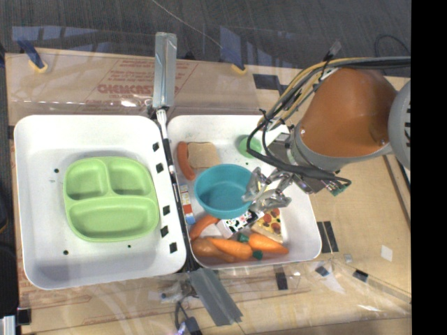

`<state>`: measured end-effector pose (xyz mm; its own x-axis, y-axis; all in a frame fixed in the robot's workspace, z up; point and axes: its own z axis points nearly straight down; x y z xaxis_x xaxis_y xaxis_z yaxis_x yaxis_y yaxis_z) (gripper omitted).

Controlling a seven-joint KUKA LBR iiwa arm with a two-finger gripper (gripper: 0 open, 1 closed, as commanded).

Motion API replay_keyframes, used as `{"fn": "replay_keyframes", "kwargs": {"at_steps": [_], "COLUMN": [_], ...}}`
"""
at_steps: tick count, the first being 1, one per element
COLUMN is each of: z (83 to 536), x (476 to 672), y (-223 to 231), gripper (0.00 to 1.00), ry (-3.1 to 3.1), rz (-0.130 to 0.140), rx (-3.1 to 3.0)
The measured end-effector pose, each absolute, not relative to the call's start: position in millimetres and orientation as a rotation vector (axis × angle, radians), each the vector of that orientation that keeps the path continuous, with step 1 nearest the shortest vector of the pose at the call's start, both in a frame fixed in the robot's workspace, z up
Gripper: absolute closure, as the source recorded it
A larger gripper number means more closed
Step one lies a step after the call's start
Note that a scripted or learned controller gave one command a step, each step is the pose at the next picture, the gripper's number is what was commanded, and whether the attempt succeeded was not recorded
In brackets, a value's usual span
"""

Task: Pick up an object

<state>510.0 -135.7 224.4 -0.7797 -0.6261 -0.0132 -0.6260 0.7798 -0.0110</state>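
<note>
My gripper (267, 195) hangs low in the right bin (304, 223), beside the right rim of a blue bowl (221, 189). Just below its fingers lie a pizza slice toy (271, 223) and a black-and-white piece (237, 223). Orange carrots (241, 245) and a bread roll (209, 248) rest along the bin's front wall. A slice of toast (203, 154) and a red sausage (184, 160) lie at the bin's back left. A green item (247, 145) is partly hidden behind the wrist. No object shows between the fingers.
The left bin (42, 243) holds a green divided plate (110, 197). A metal divider bar (165, 75) runs between the bins at the back. Cables (300, 89) loop over the arm's orange band (349, 114).
</note>
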Motion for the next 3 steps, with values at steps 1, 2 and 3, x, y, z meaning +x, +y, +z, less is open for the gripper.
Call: {"fn": "replay_keyframes", "kwargs": {"at_steps": [1,2,3], "z": [187,179,179], "x": [498.7,498.4,498.4], "y": [-181,-209,-209], "gripper": [1.0,1.0,0.0], "ry": [2.954,2.839,2.839], "rz": [0.002,-0.003,-0.004], "rx": [-1.079,-1.333,-1.332]}}
